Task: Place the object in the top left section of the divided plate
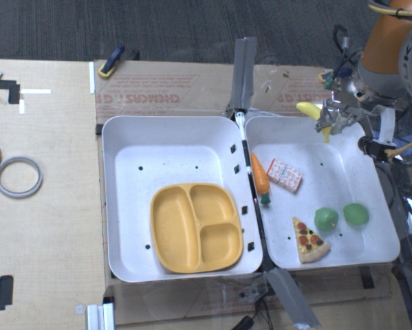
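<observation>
A yellow divided plate (195, 270) lies in the left bin (123, 184), towards its front. It has one long section on the left and two smaller ones on the right. My gripper (324, 124) hangs over the back edge of the right bin (371, 253), far to the right of the plate. A yellow banana (307, 109) sticks out leftward from between its fingers, lifted off the bin floor.
In the right bin lie an orange carrot (260, 176) by the divider, a pink-and-white box (285, 174), two green balls (326, 218) (356, 214) and a pizza slice (309, 240). A tape roll (18, 177) rests on the bench at left.
</observation>
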{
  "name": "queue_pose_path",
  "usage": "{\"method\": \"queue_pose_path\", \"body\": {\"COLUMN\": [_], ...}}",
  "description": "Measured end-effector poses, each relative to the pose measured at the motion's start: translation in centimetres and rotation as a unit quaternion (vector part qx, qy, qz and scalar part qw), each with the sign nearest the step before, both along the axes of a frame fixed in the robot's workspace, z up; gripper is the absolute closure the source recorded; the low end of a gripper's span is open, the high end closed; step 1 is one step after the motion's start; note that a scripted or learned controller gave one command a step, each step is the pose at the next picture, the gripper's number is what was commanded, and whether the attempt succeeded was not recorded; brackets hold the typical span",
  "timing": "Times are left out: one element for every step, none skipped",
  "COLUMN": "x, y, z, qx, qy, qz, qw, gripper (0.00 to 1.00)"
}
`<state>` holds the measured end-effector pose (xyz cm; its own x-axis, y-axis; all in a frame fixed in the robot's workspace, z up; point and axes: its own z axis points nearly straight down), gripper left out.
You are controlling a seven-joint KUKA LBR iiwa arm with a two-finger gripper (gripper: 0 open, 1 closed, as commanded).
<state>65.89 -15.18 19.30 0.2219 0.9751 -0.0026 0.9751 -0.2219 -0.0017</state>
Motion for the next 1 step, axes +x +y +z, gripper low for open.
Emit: {"method": "queue_pose_path", "body": {"x": [-0.04], "y": [4.63], "z": [8.29], "qx": [-0.0001], "qy": [0.0], "qz": [-0.122], "qw": [0.9926], "gripper": [1.0]}}
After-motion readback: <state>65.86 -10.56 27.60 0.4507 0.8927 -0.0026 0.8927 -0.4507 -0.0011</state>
